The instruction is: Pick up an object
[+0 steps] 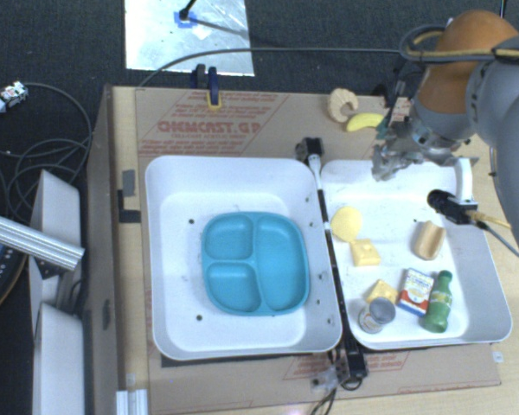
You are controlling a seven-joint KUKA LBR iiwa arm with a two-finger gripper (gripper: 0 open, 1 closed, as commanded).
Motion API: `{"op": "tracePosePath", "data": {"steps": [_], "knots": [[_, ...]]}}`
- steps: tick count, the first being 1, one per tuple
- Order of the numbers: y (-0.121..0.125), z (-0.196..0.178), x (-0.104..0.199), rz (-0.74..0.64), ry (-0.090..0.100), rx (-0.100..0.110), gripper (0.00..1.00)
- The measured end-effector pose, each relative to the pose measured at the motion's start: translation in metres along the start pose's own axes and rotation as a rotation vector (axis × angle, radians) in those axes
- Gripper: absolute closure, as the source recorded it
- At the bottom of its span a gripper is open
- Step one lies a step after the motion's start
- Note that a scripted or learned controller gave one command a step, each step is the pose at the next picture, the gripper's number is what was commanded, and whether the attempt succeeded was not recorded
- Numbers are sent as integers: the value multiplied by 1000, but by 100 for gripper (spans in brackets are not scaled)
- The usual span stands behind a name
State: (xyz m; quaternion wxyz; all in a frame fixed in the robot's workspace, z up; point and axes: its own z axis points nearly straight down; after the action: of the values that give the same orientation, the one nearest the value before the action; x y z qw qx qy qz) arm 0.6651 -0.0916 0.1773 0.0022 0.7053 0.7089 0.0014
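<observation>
Filling most of the view, the bench (pixel 199 119) is carrying two shallow white bins side by side. Reaching in from the right, the grey arm (pixel 502 93) is bending down toward the far edge of the right bin (pixel 389 206). The left bin (pixel 169 232) is holding a blue divided plate (pixel 253 262), which is lying flat near its middle.

The gripper (pixel 387 167) is hanging over the far left corner of the right bin, well apart from most of the things lying there. Whether it is open or closed is not showing from this angle, so I cannot tell.

The things to pick are all sitting in the right bin. A green bottle (pixel 437 301) is lying by the near right corner, touching a small red and white box (pixel 415 290) on its left. A tan cylinder (pixel 428 240) is resting beyond them, toward the right wall. A round yellow piece (pixel 347 223) is sitting against the left wall, nearest the gripper, with a yellow block (pixel 365 252) just beside it. A silver can (pixel 374 316) is lying at the near left corner, touching a yellow wedge (pixel 381 291).

Outside the bins, a banana (pixel 363 122) and a pale lump (pixel 341 103) are lying on the bench beyond the right bin.
</observation>
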Motion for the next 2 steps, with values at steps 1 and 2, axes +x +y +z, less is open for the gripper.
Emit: {"op": "tracePosePath", "data": {"steps": [1,2], "knots": [[-21,-49,-62,4,-2,1,100],[4,-33,-33,1,1,2,100]]}}
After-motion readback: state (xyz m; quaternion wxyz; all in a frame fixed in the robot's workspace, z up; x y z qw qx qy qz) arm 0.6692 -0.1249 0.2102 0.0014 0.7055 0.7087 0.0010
